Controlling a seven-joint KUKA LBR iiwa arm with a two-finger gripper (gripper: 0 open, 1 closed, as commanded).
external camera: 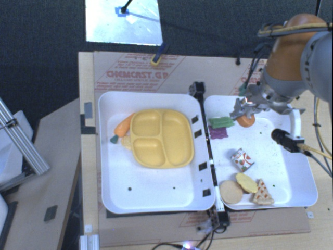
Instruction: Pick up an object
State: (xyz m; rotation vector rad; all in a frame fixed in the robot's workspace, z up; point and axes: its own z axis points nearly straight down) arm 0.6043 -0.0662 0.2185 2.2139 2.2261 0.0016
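The pincer (pixel 243 111) hangs over the right bin (pixel 299 189), at the bin's 11 o'clock corner; whether it is open or closed cannot be told. A round orange ball (pixel 246 121) lies just below it, beside a green block (pixel 221 122) and a purple scrap (pixel 218 133) toward 9 o'clock. Likely risks: the smooth ball rolls off the tips, or the tips catch the neighbouring block. Toward 6 o'clock lie a printed carton (pixel 242 160), a tan cookie (pixel 231 191) and a pizza wedge (pixel 263 192). The left bin (pixel 112 191) holds a glossy yellow tray (pixel 158 138) and a tapered carrot (pixel 123 125).
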